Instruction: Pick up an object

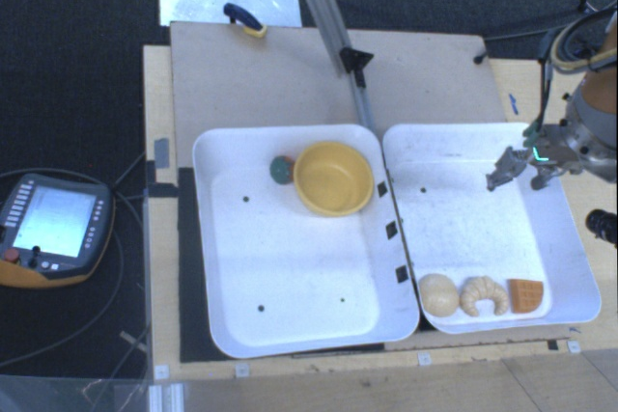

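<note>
Dark carpet surrounds the worktop (290,72), and on it we see two shallow white bins side by side. At the far edge of the left bin (290,304), near its right corner, a yellow bowl (333,178) sits with a small dark green ball (281,170) touching its left side. Along the near edge of the right bin (463,236) three small things lie in a row: a pale egg-like piece (437,294) at the near left corner, a croissant-shaped piece (485,295) just beside it, and an orange wedge (525,294) next to that. A teach pendant (50,229) rests on the floor off the worktop's left edge.

We find the gripper (529,166) over the far right part of the right bin, well apart from the row of three. Its fingers (504,172) stand spread with nothing between them, so we judge the pick not yet made.

To do this step well, we would choose one target in the near row and centre over it before coming down. The pieces lie close together and close to the bin wall, so we would turn the fingers to close across the row's narrow direction, avoiding the neighbours and the rim. The orange wedge at the row's end looks the easiest to reach.
</note>
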`<state>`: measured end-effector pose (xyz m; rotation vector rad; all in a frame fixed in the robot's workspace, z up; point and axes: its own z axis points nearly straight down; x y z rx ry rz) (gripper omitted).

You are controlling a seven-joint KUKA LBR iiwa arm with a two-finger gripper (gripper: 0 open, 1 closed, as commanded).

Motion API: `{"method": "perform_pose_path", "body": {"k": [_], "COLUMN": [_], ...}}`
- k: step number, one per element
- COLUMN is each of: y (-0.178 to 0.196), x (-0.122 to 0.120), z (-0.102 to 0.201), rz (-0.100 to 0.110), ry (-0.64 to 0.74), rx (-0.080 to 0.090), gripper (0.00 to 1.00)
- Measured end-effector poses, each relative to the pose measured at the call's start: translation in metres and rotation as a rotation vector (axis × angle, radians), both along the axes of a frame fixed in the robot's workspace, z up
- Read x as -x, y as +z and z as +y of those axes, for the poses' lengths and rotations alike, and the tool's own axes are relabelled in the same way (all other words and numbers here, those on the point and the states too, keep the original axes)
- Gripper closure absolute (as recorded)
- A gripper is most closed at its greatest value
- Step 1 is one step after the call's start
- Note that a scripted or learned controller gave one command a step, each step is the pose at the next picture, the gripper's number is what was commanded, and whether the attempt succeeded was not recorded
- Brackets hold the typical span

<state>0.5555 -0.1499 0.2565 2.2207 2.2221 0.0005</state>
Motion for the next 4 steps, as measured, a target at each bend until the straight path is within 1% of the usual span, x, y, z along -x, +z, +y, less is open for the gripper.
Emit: {"method": "perform_pose_path", "body": {"k": [1, 2, 3, 4], "y": [0.000, -0.042, -0.103, -0.159], "x": [0.000, -0.003, 0.001, 0.000], "z": [0.000, -0.002, 0.002, 0.012], "rz": [0.000, 0.002, 0.005, 0.004], "ry": [0.000, 0.000, 0.000, 0.000], "rx": [0.000, 0.000, -0.001, -0.001], "gripper": [0.00, 0.00, 0.00, 0.00]}}
